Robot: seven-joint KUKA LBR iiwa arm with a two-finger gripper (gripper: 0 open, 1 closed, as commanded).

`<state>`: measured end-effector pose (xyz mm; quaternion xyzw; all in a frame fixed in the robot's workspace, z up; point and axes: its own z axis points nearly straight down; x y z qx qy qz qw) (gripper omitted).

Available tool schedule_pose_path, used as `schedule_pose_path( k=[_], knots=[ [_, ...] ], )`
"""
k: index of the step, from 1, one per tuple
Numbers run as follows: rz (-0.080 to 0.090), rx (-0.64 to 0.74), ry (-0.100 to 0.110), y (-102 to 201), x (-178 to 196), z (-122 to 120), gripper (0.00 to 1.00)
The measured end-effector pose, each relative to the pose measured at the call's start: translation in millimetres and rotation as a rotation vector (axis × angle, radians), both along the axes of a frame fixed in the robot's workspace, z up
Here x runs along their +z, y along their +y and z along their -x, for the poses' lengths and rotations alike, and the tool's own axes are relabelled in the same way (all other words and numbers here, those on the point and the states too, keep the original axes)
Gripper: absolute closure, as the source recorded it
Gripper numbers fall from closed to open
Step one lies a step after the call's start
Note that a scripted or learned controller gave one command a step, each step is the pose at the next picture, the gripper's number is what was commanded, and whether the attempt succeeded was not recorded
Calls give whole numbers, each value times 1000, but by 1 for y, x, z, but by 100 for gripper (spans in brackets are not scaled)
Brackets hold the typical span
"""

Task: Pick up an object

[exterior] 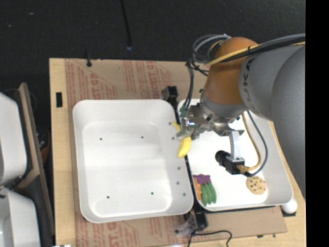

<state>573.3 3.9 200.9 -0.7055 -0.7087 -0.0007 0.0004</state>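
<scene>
gripper (188, 131) | jaws: state unreadable | banana (184, 147) just below jaws, at bin wall (181, 163) | risk: banana may slip against it

even overhead light; soft, slightly blurry; dark surround

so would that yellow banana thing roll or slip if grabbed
The banana looks small, curved and smooth, so it may slip or pivot between fingers. Its bend probably keeps it from rolling far. It hangs by the bin wall, so it could swing.

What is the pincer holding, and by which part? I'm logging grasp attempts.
A yellow banana-like object hangs at the pincer, apparently gripped by its upper end; finger contact cannot be told.
</scene>
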Motion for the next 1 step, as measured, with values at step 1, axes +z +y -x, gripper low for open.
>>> schedule_pose_path(
  k=[1],
  knots=[
    [0,0,-1,66,0,-37,100]
  ],
)
